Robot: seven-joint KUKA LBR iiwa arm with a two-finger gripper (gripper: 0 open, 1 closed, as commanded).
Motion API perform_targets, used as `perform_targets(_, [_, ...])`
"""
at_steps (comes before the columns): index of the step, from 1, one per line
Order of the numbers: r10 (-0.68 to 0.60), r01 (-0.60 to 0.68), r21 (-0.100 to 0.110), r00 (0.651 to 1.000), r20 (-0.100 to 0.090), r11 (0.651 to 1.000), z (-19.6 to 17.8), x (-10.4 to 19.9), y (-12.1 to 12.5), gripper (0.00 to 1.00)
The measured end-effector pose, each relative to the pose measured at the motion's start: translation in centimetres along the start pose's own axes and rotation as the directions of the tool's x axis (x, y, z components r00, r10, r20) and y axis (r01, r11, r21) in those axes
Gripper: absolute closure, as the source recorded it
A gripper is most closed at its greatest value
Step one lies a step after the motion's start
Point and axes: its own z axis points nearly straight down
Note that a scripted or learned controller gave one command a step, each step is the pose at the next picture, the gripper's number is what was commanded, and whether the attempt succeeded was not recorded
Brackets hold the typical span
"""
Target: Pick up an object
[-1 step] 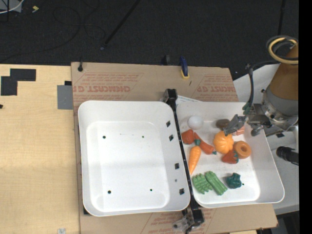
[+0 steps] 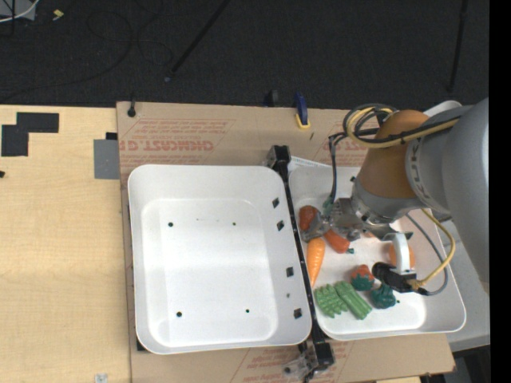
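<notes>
Toy objects fill my right bin (image 2: pixel 447 319): nearest me the green ridged piece (image 2: pixel 343 300), a teal piece (image 2: pixel 384 296) beside it, then the orange carrot (image 2: pixel 315 259) against the divider. Further back, the gripper (image 2: pixel 335 223) sits low over red-orange pieces (image 2: pixel 308 215); I cannot tell its state. The left bin (image 2: pixel 152 214) lies alongside.

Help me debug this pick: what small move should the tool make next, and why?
Probably lower straight down a little. The tool sits low in the right white bin, over small orange-red pieces beside the orange plastic carrot. I cannot see whether anything is gripped.
</notes>
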Motion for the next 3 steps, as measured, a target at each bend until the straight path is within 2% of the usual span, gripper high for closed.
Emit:
perform_targets(1, [0.007,-0.007,0.0,1.0,0.004,1.0,-1.6,-0.6,-0.1,1.0])
perform_targets(3, [0.016,-0.016,0.004,1.0,0.004,1.0,-3.4,-0.9,-0.2,1.0])
